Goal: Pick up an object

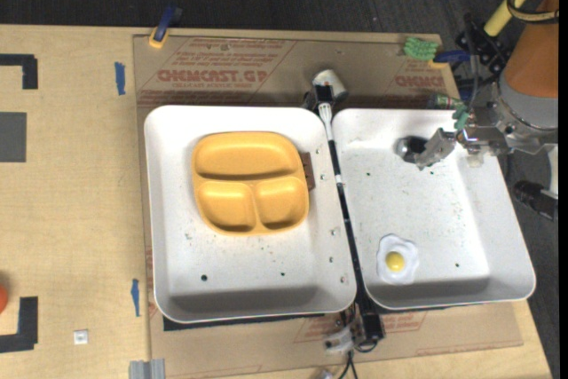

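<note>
Fig.: gripper [419,150] low over right bin [497,280], far end; finger state can't be told, nothing seen held. Target fried-egg toy [397,258] lies flat near front edge, well apart. Approach: centre above egg, descend vertically, pinch across rim. Yellow tray [251,182] occupies left bin [169,217].

Arm [532,58] cut off at right edge

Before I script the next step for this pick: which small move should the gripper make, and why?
Probably move toward the fried egg toy. The gripper sits at the far end of the right bin, well away from the egg at that bin's near end.
</note>
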Robot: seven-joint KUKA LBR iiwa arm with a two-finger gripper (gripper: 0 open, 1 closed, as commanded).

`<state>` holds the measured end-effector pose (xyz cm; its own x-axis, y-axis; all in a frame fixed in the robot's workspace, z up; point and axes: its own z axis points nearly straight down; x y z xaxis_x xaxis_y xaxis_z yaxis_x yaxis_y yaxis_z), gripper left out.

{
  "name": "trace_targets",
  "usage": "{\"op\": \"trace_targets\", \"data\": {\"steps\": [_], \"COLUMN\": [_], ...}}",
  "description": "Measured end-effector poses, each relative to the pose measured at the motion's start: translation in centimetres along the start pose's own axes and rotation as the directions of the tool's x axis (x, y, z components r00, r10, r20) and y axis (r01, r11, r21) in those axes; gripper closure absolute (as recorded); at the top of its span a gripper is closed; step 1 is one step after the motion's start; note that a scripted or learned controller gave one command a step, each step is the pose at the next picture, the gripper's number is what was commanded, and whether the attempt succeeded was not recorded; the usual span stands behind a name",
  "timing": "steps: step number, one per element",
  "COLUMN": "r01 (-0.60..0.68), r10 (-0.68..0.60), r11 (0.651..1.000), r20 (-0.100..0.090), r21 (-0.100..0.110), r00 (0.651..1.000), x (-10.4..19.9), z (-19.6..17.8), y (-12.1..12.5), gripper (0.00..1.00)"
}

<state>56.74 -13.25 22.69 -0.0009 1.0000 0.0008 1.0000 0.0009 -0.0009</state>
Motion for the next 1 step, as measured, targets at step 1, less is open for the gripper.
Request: {"op": "trace_targets", "data": {"steps": [1], "r01": [-0.095], "r10": [0.095], "r11": [0.995], "r20": [0.000], "r21": [0.000], "r00": [0.995], "x": [2.07], "z": [14.20], "y": [-3.33], "gripper": [0.00]}}
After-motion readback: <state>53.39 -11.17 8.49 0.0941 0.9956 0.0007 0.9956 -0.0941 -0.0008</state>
